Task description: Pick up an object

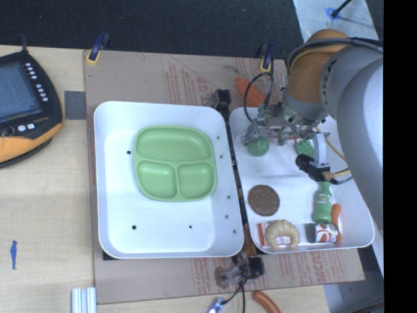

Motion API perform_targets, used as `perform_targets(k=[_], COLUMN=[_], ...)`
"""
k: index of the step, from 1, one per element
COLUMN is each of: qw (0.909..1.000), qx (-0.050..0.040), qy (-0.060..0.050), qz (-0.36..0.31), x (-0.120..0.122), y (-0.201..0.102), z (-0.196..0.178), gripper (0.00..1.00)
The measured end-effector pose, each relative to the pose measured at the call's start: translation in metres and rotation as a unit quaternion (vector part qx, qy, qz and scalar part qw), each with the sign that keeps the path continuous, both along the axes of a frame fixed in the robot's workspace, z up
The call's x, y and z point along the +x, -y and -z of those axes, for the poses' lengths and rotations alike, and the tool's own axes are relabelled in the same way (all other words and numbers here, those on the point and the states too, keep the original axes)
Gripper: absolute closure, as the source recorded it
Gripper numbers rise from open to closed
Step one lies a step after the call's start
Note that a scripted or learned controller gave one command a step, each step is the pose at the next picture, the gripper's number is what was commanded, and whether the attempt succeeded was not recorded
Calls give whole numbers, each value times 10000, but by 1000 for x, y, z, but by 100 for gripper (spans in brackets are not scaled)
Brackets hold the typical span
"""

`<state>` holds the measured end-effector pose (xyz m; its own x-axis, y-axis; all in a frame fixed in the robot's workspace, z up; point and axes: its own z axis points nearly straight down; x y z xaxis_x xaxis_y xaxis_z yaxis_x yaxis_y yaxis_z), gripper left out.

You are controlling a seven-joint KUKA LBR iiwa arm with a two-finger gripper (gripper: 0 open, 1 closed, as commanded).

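- Green is showing right under our gripper [260, 135]: a small round green object [258, 147] is sitting at the far left of the right bin [287, 175], and the metal fingers are hanging just above it.
- We are judging this as the approach step of the pick, with the arm [313, 77] reaching in over the bin's far end and nothing lifted yet.
- We are not seeing the green object between the fingers, and we cannot tell whether they are apart or together; the wrist hardware and cables are blurring them.
- We are noting other candidates lying in the same bin: a brown disc [264, 199] near the middle, a bagel-like pastry [281, 234] at the near edge, and a green bottle [323, 203] toward the right.
- We are expecting the next move to call for a straight descent centred on the green object, then a close and a lift.
- We are leaving the green divided plate [174, 163] in the left bin [117, 227] alone.
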<state>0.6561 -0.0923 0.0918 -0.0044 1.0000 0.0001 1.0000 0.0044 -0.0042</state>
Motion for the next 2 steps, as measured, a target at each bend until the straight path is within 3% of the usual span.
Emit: perform_targets(k=[1,2], qw=[10000,10000], qx=[-2,-6], qy=[-15,14], qz=[-18,12], x=[0,-10], y=[1,80], z=[-10,-84], gripper=[100,100])
